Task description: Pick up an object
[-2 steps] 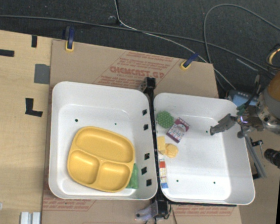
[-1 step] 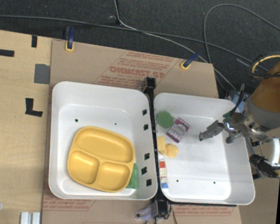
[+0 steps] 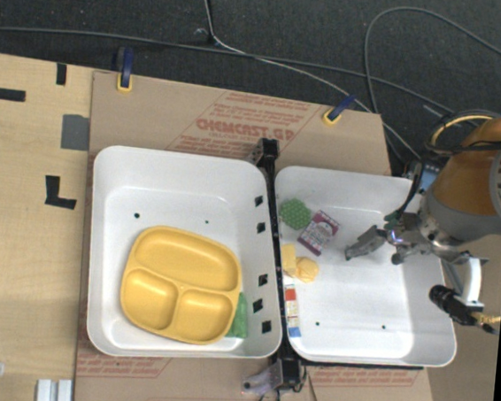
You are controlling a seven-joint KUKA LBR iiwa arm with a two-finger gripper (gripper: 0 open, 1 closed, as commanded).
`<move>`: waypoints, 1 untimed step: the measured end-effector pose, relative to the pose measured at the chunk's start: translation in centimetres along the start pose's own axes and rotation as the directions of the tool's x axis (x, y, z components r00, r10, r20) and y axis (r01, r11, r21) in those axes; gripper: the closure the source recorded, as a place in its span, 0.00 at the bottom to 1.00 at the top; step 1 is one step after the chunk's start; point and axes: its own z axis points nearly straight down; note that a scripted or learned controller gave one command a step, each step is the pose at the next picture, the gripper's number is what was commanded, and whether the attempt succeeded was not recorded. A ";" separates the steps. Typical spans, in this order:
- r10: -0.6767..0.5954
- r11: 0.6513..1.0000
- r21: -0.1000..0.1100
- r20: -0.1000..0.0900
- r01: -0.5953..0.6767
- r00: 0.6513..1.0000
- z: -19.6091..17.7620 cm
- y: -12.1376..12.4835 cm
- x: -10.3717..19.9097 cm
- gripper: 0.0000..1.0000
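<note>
Seen from above, two white bins sit side by side; the left bin (image 3: 105, 224) holds a yellow divided tray (image 3: 181, 283), and the right bin (image 3: 378, 342) holds small objects along its left wall: a green round piece (image 3: 295, 212), a maroon packet (image 3: 317, 232) and a yellow lump (image 3: 299, 265). The gripper (image 3: 363, 244) hovers just right of the packet, fingers spread, gripping nothing; no object looks lifted, so the pick seems not yet made.

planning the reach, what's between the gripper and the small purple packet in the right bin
In the camera view, bare white bin floor separates the gripper from the purple packet.
</note>
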 end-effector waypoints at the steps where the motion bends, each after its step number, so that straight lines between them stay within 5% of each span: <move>1: -0.001 1.000 -0.004 0.002 0.001 1.000 5.3 0.0 0.1 0.00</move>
